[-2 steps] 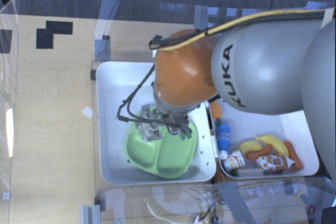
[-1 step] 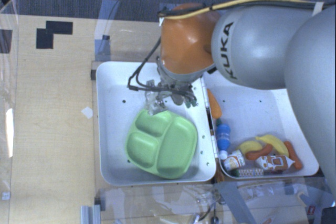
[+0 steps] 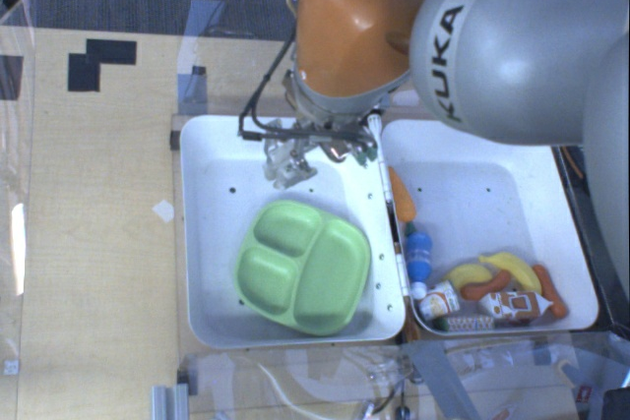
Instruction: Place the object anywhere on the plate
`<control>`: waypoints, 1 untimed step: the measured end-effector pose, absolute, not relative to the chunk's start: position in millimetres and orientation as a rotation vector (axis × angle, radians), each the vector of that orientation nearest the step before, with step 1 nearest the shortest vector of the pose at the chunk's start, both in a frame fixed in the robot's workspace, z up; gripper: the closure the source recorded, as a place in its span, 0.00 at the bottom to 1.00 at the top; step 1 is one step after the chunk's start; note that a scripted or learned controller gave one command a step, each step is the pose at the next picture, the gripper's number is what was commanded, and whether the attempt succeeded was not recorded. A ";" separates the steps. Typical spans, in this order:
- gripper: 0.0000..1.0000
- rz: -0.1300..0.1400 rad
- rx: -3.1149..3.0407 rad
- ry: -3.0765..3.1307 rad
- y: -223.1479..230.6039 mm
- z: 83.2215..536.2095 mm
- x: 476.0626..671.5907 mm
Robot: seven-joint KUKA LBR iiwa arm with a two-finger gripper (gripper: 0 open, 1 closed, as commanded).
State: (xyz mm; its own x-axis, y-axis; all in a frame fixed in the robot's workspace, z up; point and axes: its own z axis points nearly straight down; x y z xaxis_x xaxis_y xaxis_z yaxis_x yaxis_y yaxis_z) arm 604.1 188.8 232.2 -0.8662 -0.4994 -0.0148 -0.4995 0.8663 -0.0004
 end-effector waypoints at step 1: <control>1.00 0.005 -1.128 2.924 236.8 165.0 547.1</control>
State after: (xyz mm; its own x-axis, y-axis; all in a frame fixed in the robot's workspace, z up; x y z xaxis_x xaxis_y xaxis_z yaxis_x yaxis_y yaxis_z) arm 547.1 236.8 165.0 -0.7409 -0.6716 -0.0077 -0.6716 0.7409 0.0002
